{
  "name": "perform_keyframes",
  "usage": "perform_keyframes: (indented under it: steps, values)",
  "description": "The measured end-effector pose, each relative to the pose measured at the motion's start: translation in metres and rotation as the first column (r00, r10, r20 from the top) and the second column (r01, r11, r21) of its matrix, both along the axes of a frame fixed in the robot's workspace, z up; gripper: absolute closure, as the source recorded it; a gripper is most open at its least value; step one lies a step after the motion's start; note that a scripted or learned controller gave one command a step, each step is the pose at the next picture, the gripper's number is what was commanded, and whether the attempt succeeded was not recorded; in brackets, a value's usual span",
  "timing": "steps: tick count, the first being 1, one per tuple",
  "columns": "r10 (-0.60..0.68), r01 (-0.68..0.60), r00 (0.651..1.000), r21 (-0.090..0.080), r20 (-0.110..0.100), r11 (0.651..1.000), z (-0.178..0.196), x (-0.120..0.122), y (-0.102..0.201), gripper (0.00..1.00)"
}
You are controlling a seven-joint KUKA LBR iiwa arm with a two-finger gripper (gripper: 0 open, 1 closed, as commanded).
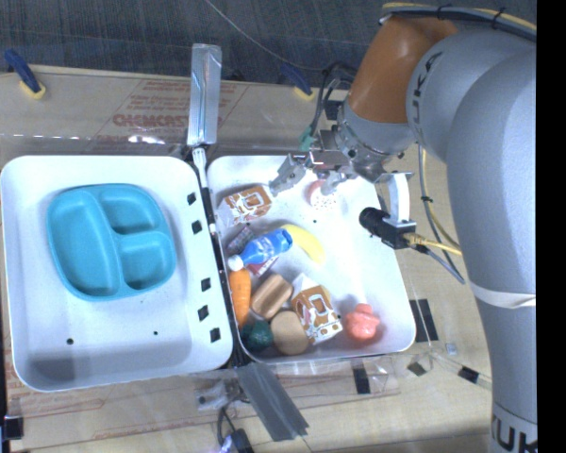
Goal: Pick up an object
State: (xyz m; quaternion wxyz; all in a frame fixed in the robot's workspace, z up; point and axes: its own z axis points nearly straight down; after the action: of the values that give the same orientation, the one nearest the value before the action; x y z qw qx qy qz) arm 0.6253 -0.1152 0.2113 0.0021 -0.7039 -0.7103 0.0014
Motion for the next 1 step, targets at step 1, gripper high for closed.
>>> perform_keyframes:
  steps: [1]
  values:
    - [0.103, -0.103, 0.995, 0.0, -0.002, 0.995, -0.0665, -0.0518, -0.0456, 0.0]
